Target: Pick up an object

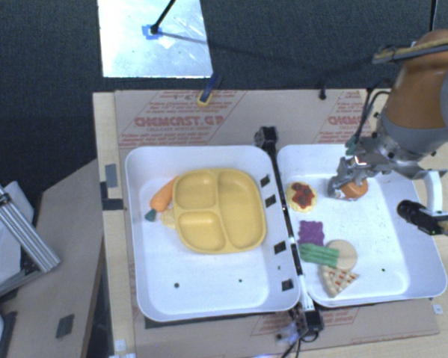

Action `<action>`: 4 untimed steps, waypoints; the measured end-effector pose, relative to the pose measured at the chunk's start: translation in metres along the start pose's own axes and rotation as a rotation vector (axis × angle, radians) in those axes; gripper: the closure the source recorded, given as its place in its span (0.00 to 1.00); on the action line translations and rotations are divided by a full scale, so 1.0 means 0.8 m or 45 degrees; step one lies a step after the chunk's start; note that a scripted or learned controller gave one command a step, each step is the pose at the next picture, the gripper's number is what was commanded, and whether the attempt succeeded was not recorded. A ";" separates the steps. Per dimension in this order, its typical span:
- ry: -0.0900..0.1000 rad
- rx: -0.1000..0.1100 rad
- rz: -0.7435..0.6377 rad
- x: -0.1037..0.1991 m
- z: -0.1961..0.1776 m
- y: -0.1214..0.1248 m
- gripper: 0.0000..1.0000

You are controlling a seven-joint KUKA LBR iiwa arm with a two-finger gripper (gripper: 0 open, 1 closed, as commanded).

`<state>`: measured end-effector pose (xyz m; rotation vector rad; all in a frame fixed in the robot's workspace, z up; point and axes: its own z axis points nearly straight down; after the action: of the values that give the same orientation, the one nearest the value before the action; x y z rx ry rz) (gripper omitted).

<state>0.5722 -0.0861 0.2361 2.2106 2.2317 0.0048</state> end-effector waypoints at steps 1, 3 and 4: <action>0.000 0.003 0.001 0.061 -0.008 -0.029 1.00; 0.000 0.004 0.002 0.169 0.016 -0.065 1.00; 0.000 0.002 0.005 0.215 0.016 -0.074 1.00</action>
<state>0.5118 0.0852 0.2232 2.2160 2.2279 0.0026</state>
